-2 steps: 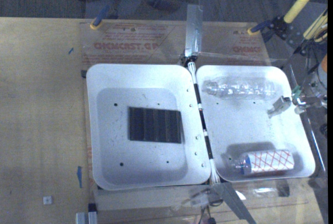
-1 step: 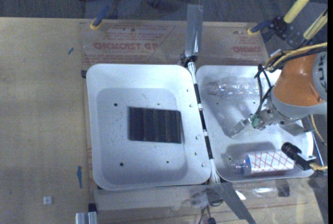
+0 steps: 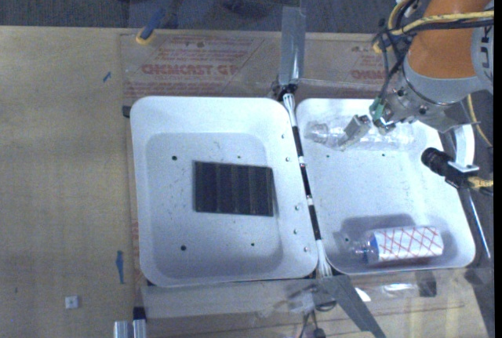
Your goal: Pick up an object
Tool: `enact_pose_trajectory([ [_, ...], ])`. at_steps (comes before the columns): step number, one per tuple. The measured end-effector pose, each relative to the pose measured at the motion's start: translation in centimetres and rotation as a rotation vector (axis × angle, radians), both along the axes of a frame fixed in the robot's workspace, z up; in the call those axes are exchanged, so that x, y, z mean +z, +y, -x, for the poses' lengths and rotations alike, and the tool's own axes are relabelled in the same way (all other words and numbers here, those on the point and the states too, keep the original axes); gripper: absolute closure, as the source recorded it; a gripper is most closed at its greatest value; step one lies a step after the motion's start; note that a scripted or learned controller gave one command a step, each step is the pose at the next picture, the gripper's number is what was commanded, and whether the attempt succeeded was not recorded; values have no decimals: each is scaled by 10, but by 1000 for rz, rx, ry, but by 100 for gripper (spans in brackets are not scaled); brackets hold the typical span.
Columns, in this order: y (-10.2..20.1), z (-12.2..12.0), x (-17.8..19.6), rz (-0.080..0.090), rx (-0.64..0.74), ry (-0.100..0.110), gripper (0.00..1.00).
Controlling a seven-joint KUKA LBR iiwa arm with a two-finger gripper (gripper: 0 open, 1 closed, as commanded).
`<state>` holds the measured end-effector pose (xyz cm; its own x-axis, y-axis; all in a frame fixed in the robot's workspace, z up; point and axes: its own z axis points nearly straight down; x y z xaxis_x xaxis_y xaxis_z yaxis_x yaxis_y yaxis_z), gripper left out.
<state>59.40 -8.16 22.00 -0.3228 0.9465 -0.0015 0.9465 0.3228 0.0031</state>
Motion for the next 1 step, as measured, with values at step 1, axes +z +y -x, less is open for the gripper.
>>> enact_pose_trajectory([
  [1,43,-41,-35,1,-17,-1,0],
])
